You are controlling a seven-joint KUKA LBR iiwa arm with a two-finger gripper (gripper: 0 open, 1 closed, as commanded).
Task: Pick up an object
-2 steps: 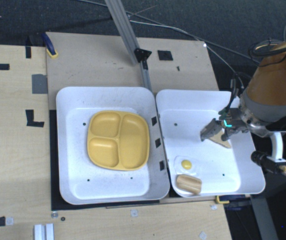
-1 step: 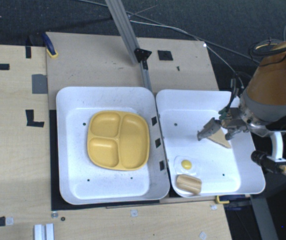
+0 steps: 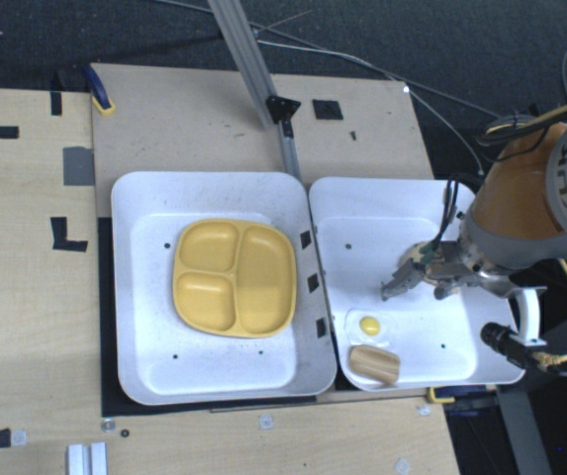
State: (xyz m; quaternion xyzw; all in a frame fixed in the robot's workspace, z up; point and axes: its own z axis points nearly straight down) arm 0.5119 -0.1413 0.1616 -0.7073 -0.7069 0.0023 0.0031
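Nearest the bottom edge, at about five o'clock in the view, a tan wooden block (image 3: pixel 374 365) lies in the near left corner of the right bin (image 3: pixel 362 211), and touching it on its far side sits a toy fried egg (image 3: pixel 368 327), white with a yellow yolk. These two are the likeliest candidates for the pick, and their closeness is the main hazard: fingers coming down on one could nudge or drag the other, and both lie hard by the bin's wall and rounded corner, so a finger could strike the rim or slide off before closing. The egg is also flat and low, and I judge it would be hard to pinch; the block looks the safer target. Further in, at about three o'clock, the gripper (image 3: pixel 394 287) hovers over the bare floor of the right bin, its fingers pointing toward nine o'clock and slightly spread, with nothing between them; it stands well apart from both objects, toward one o'clock of them, so closing where it is would catch only air. The grey arm with its orange band (image 3: pixel 520 201) reaches in low from the right. In the left bin (image 3: pixel 135 364), near nine o'clock, a yellow divided plate (image 3: pixel 234 277) lies flat, too broad to grip except at the rim.
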